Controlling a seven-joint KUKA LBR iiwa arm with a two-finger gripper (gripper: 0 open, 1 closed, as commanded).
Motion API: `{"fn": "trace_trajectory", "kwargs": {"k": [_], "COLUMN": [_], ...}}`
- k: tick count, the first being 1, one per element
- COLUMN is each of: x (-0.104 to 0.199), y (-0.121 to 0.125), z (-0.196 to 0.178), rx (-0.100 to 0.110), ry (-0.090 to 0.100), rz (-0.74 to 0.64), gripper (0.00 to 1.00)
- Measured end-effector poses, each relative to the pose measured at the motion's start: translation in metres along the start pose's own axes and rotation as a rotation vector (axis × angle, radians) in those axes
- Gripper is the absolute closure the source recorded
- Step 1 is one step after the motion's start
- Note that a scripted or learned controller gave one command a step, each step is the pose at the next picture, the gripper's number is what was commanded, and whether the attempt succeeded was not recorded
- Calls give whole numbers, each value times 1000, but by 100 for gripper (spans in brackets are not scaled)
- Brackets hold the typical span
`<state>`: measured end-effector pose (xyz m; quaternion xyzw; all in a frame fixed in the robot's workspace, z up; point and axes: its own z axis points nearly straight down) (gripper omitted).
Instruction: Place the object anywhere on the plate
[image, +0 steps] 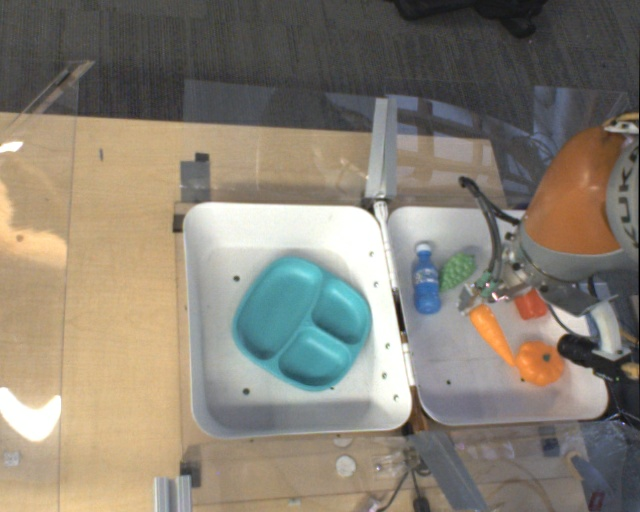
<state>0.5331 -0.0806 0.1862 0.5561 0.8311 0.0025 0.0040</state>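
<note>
Surface (110, 330): pale wood, lying under both bins and stretching away well beyond the jaws.

Left bin (210, 400): white, shallow, sitting apart from the jaws, across the divider.

Right bin (450, 400): white, lying directly beneath the jaws.

Arm (580, 210): grey with an orange band, reaching in over the right bin.

Plate (303, 322): teal, three compartments, resting in the left bin, well apart from the jaws.

Carrot (492, 334): orange, lying just below the jaws, long axis running diagonally, one end pointing up toward the jaws and the other toward the orange fruit.

Orange fruit (540, 363): round, sitting beyond the carrot's lower end.

Blue bottle (427, 282): lying near the jaws, on the plate's side.

Green item (458, 269): bumpy, lying between bottle and jaws.

Red item (531, 305): sitting just beside the jaws.

Jaws (487, 291): hovering low over the carrot's upper end; whether spread or closed cannot be told.
</note>
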Motion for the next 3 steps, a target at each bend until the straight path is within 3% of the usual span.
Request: {"fn": "trace_trajectory", "kwargs": {"k": [1, 2, 3], "x": [37, 148, 148], "y": [41, 88, 87], "z": [1, 1, 1], "rx": [2, 2, 2], "ry": [1, 3, 3], "rz": [29, 10, 10], "gripper": [100, 100, 0]}}
